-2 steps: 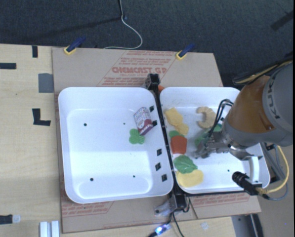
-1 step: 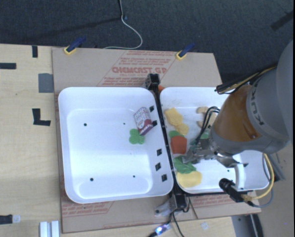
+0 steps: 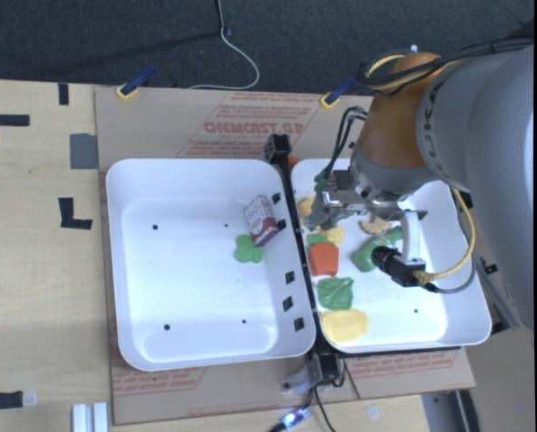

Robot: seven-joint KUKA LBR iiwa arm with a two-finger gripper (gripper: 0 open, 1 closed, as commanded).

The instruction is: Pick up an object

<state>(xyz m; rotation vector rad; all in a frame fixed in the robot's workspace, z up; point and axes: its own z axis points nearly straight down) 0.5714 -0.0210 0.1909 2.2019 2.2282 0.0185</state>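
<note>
My gripper [image 3: 325,216] is low in the right bin [image 3: 448,327], near its left wall, above a cluster of small toys. Just below it lie an orange-red piece [image 3: 323,259], a green leafy piece [image 3: 336,292] and a yellow piece [image 3: 344,325]. A green item [image 3: 367,257] and a pale yellow one [image 3: 374,226] rest to the right of the gripper, partly hidden by the wrist. The arm covers the fingers, so nothing shows between them. In the left bin [image 3: 160,331] sit a small grey and red box [image 3: 262,218] and a green piece [image 3: 247,251].
A black divider [image 3: 292,268] with clips runs between the two bins. The arm's grey body and orange band [image 3: 403,133] cover the right bin's upper part. A yellow cable [image 3: 457,268] loops by the wrist. Cardboard lies under the bins on the wooden bench.
</note>
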